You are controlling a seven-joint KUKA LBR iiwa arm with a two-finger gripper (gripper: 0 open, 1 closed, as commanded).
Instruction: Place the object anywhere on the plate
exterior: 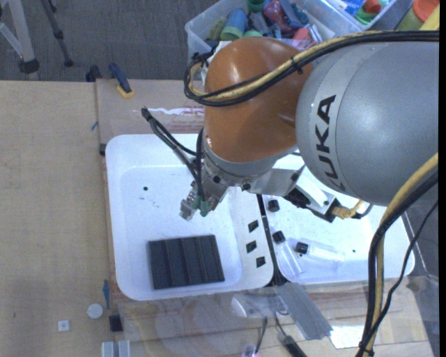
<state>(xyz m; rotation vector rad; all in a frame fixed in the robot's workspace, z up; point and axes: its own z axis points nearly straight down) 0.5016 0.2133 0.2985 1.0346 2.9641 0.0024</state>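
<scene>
The grey arm (362, 104), with its orange band (251, 97), reaches in from the right and covers much of the far part of both bins. Its gripper (195, 206) hangs over the middle of the left bin (125, 209), pointing down toward the bin floor. Something small and greenish shows at the tip, but whether the jaws are spread or pressed together cannot be told, nor whether anything sits between them.

A dark ribbed plate (185, 261) lies flat on the floor of the left bin, at its near side, just nearer than the gripper and a little to the left of the bin's right wall. What object is meant for it cannot be made out.

The right bin (348, 258) is mostly hidden under the arm; a few small dark pieces (301, 247) lie on its floor. Black cables (171, 143) run from the wrist across the left bin. Beyond the bench, at the far edge, a clear tub of coloured toys (279, 21) stands.
</scene>
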